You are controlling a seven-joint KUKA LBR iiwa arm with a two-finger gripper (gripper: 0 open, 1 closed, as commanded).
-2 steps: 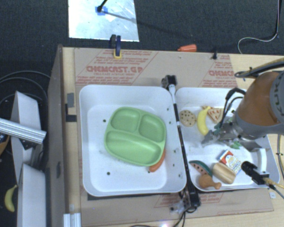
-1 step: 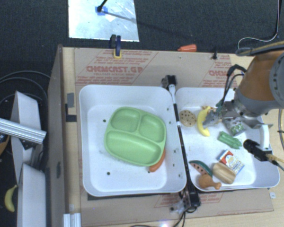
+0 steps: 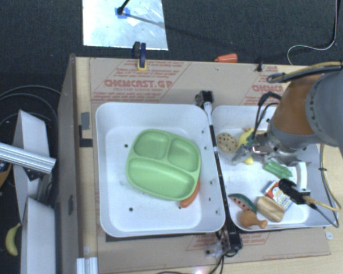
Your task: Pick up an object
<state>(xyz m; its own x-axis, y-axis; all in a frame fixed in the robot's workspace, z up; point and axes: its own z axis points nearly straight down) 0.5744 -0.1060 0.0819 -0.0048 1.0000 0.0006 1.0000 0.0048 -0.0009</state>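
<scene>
While the arm (image 3: 314,110) is reaching in from the right, we are seeing its gripper (image 3: 244,151) lying low in the right bin (image 3: 240,116), beside a yellow object (image 3: 247,136) and a round tan holed disc (image 3: 226,142); we cannot tell how it is set. A green tray (image 3: 163,163) is sitting in the left bin (image 3: 114,153), covering an orange item (image 3: 190,199).

A small yellow object (image 3: 247,137), possibly a toy banana, is seen in the right bin (image 3: 228,114), beside a perforated tan disc (image 3: 226,141).
</scene>
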